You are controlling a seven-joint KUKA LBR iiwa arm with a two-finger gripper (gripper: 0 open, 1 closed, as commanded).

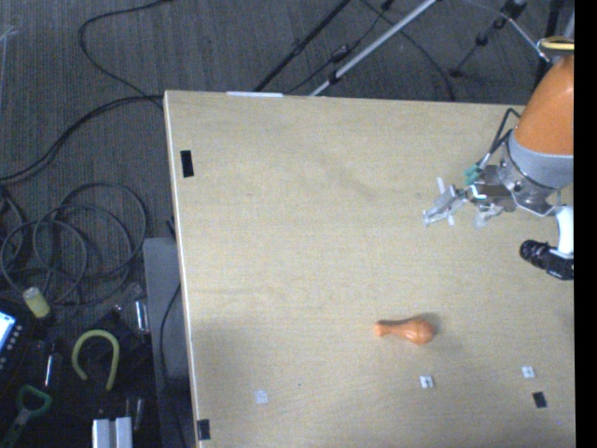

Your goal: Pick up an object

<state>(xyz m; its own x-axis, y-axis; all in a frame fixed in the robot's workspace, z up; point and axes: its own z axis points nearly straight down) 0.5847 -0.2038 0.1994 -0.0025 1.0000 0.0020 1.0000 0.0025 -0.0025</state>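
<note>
A gripper spread open above a bare bench, with one orange object lying apart from it.

The light wooden bench (308, 250) was seen to fill most of the view, over a dark carpet crossed by cables (75, 231) at 9 o'clock. The grey arm (550, 129) with its orange band was seen at 3 o'clock. The gripper (446, 207) pointed toward 9 o'clock; its fingers were spread and nothing was held between them. The small orange object (407, 329), pear-like in shape, was lying on the bench at about 5 o'clock, well apart from the gripper.
</note>
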